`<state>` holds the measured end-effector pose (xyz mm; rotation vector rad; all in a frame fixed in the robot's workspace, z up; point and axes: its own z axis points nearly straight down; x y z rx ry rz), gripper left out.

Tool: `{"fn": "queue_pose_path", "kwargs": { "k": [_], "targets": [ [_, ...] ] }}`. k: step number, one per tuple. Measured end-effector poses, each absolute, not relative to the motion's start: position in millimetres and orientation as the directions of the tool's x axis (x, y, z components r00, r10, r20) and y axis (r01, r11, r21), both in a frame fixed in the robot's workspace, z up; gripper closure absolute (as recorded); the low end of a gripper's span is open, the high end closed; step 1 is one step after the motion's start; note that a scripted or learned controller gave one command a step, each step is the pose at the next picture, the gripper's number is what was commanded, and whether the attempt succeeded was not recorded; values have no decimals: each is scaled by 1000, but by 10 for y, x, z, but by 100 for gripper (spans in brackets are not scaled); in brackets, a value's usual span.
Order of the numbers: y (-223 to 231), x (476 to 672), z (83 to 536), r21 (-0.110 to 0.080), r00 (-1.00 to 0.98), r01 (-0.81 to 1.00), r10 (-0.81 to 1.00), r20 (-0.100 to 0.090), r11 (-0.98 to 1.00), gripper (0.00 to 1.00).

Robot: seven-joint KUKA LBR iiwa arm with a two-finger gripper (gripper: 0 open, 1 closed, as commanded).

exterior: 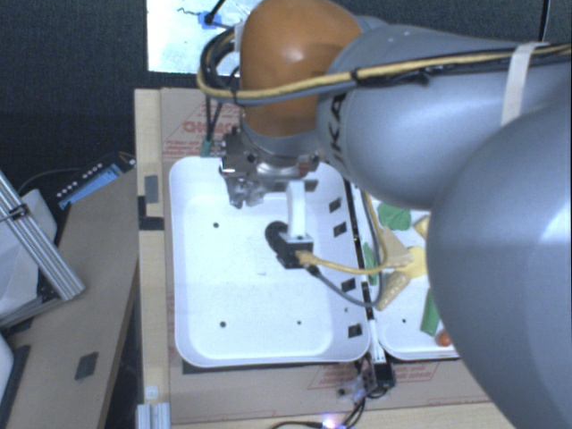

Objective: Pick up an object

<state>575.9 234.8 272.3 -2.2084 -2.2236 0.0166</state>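
Hand (243, 191) of the grey arm (447, 105), below the big orange band (290, 56), hangs over the far end of the left shallow white plastic bin (192, 329), close above its floor. Wide or narrow: cannot tell from this angle. The floor of that bin shows a few small dark dots.

Things to pick lie in the right shallow white plastic bin (407, 338), much of it hidden by the arm.
- Long yellow curved piece (399, 271) lies near the rims where the two bins meet, running far to near.
- Flat green leaf-shaped piece (393, 214) sits just beyond it, at its far end.
- Narrow green strip (432, 311) lies nearer the camera, beside a small orange-red bit (444, 339) at the arm's edge.

All four are well apart from the hand.

Both bins rest on a brown cardboard sheet with red print (183, 125). Silver aluminium rail (40, 248) lies off to the left, outside the bins.
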Motion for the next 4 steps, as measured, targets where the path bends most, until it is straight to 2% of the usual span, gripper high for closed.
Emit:
{"fn": "queue_pose_path", "kwargs": {
  "k": [1,2,3,4],
  "targets": [
    [2335,6482,1524,2,-1,1000,1000,0,1,100],
    [2337,6276,1022,-5,0,1000,1000,-1,0,100],
    [2344,6706,1054,5,-3,1000,1000,2,3,100],
    [2346,5963,827,-7,-2,1000,1000,-1,2,100]
  ]
}}
